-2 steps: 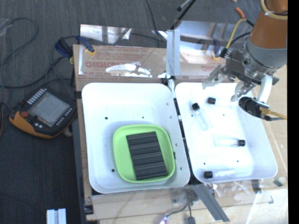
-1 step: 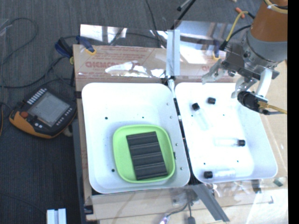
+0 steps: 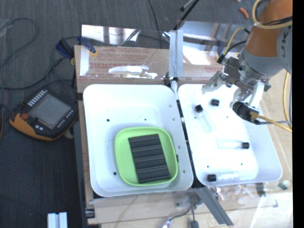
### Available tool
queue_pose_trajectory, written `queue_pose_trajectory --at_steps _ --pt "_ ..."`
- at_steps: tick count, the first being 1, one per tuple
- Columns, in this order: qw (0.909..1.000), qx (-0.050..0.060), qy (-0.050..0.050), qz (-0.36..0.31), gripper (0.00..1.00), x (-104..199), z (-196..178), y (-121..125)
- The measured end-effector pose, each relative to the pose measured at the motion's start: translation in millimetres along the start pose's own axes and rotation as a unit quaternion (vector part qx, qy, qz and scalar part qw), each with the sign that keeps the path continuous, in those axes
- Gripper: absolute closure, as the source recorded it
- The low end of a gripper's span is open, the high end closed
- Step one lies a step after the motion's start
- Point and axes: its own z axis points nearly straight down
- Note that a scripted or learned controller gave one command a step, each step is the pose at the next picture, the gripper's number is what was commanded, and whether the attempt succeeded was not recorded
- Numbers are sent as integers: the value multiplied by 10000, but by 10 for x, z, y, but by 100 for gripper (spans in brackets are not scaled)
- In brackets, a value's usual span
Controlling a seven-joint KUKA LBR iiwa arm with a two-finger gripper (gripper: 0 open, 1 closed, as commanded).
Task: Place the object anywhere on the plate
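Observation:
A green square plate lies in the left bin, toward its front. On the plate rests a dark grey ribbed block, lying flat and covering most of the plate's middle. My gripper hangs over the back of the right bin, under the grey and orange wrist, well away from the plate. Below it lie small clear vials with black caps: one near the bin's left wall, and a loose black cap close to the gripper.
Two more clear vials lie in the right bin, one mid-bin and one at the front edge. Yellow cables trail off the wrist. A teach pendant sits on the floor at the left.

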Motion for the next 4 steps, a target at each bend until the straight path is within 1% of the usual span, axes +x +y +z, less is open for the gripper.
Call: queue_pose_trajectory --at_steps 1,2,3,4 --pt "9997 0 11 234 0 -56 -233 44" --pt "9984 3 11 557 0 -218 -270 212" --pt "9971 5 14 756 0 -227 -280 263" --pt "9942 9 14 1072 0 -270 -180 337"
